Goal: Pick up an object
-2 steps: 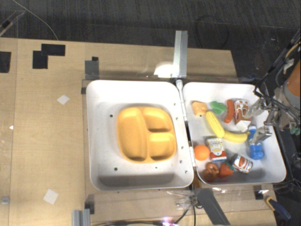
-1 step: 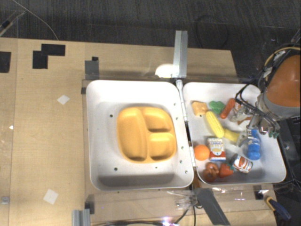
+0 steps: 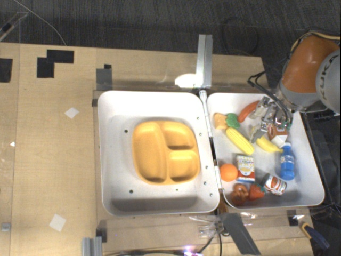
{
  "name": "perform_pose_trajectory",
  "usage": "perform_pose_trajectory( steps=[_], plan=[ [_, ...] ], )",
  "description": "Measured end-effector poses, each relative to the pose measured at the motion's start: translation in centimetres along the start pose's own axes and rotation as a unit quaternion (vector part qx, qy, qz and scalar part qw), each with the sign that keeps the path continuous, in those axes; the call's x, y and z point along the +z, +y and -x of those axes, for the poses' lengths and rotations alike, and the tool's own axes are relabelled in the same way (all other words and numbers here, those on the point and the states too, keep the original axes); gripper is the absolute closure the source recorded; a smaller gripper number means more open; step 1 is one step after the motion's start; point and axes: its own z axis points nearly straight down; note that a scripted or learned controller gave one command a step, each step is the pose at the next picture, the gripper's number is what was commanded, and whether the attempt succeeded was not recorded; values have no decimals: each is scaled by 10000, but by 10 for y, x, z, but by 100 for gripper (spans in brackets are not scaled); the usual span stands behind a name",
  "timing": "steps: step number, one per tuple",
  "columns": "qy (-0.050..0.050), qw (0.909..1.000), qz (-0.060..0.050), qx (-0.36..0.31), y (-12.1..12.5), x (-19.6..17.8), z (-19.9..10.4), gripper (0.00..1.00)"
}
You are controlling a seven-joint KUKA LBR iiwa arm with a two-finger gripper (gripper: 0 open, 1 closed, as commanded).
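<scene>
Yellow plastic corn cob (image 3: 239, 140) lies in the right-hand white bin (image 3: 314, 188), just beside my pincer (image 3: 265, 130), which hangs released above it. Crowded by 1 yellow banana (image 3: 269, 145), my fingers may nudge both and close on nothing.

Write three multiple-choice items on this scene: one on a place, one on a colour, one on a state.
1. Where is the yellow tray?
A. In the left bin
B. In the right bin
C. On the bench outside both bins

2. What colour is the bottle?
A. Green
B. Blue
C. Black

3. How does the corn lie?
A. Standing upright
B. Inside the tray
C. Flat on the right bin's floor

Key: 1 A, the tray sits mid left bin. 2 B, the bottle is blue with a white cap. 3 C, the corn lies lengthwise on the right bin floor, beside the end effector.
</scene>
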Motion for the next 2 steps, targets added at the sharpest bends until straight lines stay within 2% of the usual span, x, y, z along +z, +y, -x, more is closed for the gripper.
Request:
perform_pose_trajectory(
  steps=[1, 2],
  plan=[
    [-163, 9999, 10, -34, 3, -17, 7, 100],
    [-160, 9964, 21, 835, -39, -148, -10, 100]
  ],
)
